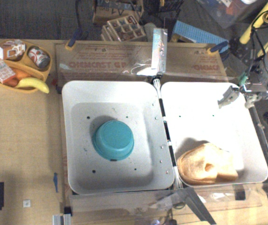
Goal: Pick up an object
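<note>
Right bin [246,139]: tan bread-like obj [205,164], long axis approx left-right.

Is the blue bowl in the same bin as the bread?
No, the blue bowl sits in the left bin; the bread lies in the right bin.

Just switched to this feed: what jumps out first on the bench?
A teal bowl sits upside down in the middle of the left bin. A tan bread-like lump lies in the near corner of the right bin, against the divider. The gripper hangs over that bin's far right edge, with nothing between its fingers.
</note>
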Controlling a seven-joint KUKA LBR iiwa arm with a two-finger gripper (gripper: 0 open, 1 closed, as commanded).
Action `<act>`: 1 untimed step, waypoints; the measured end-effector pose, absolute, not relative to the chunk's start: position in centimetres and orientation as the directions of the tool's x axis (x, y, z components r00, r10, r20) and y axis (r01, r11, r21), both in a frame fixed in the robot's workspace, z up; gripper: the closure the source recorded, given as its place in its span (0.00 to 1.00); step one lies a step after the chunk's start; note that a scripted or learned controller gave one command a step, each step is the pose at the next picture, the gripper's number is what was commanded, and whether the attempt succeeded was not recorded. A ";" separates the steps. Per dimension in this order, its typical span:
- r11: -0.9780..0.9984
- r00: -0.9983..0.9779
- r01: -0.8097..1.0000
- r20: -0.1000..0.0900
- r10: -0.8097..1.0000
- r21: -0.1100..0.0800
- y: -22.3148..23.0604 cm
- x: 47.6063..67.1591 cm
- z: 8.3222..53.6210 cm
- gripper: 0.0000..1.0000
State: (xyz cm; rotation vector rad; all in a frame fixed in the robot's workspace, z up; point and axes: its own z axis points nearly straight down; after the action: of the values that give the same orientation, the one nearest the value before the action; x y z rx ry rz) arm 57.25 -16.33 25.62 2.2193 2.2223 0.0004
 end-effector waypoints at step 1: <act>-0.166 0.166 0.986 0.000 0.986 -0.001 -15.2 51.0 14.4 0.00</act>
State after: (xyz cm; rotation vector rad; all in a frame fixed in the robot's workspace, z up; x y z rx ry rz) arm 51.00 -15.19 14.41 2.3992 2.0298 -0.0009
